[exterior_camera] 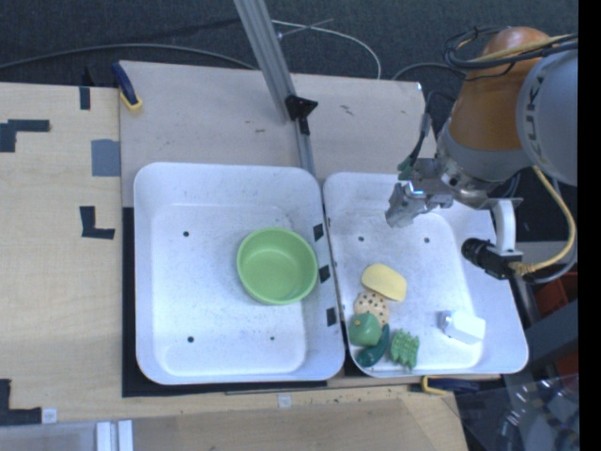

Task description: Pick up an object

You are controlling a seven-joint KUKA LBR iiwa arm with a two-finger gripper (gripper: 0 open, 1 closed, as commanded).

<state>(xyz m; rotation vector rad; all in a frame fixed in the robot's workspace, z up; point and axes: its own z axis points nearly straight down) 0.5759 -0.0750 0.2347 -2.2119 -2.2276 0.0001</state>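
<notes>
We see an evenly lit, fairly bright overhead view with soft, diffuse light and no harsh glare. The two white bins (pixel 235 181) are the brightest areas and look slightly washed out, with a faint bluish cast. The green bowl (pixel 276 265) throws only a thin, soft shadow on its lower edge. The dark floor at the top stays dim and grainy. Overall the picture is mildly soft, and small items in the right bin (pixel 488 332) lack crisp detail.

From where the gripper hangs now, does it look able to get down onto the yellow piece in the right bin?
Probably yes. The gripper hovers over the right bin, with bare floor between it and the yellow piece, which lies uncovered.
</notes>
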